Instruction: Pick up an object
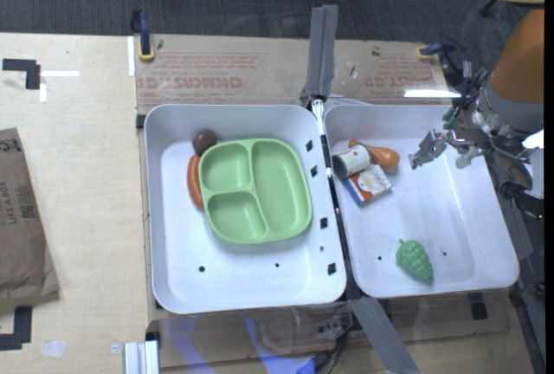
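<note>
Gripper (430, 150) sits over the far-right part of the right bin (485, 225), fingers look slightly spread with nothing between them. Closest targets lie just left of it along the far wall: an orange carrot-shaped toy (381, 157), long axis left-right, touching a small tipped can (351, 162) and a flat printed carton (370, 183). The knobbly green grape-like toy (415, 261) lies well apart toward the near side; the left bin (173, 277) holds a smooth green divided tray (256, 189), a brown ball and an orange piece beside it.

Green grape bunch (415, 261) lies in right bin (485, 225).
</note>
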`<state>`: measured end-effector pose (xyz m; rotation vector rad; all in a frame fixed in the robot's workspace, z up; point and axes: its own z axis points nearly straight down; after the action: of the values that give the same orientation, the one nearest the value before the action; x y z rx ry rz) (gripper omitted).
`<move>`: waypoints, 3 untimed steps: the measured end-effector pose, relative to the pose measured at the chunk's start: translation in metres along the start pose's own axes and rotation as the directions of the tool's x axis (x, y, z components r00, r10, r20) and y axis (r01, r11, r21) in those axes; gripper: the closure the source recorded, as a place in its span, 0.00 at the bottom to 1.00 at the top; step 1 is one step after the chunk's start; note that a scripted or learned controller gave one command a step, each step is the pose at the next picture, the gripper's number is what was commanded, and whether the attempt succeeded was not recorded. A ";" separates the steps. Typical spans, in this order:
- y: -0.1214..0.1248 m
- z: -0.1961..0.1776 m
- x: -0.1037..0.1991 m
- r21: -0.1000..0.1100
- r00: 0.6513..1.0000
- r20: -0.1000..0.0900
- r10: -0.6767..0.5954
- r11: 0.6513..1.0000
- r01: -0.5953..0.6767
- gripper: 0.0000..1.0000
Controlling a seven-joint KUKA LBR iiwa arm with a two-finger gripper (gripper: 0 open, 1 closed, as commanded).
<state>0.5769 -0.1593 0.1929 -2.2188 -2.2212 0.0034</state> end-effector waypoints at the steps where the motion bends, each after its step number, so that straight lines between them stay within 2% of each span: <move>1: 0.061 0.021 0.022 -0.002 0.999 0.001 0.049 0.999 -0.049 0.00; 2: 0.068 0.073 0.041 -0.024 0.995 0.014 -0.100 0.995 0.101 0.00; 3: 0.064 0.081 0.044 -0.039 1.000 0.007 0.012 0.999 -0.012 0.00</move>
<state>0.6404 -0.1155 0.1115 -2.2549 -2.2306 -0.0324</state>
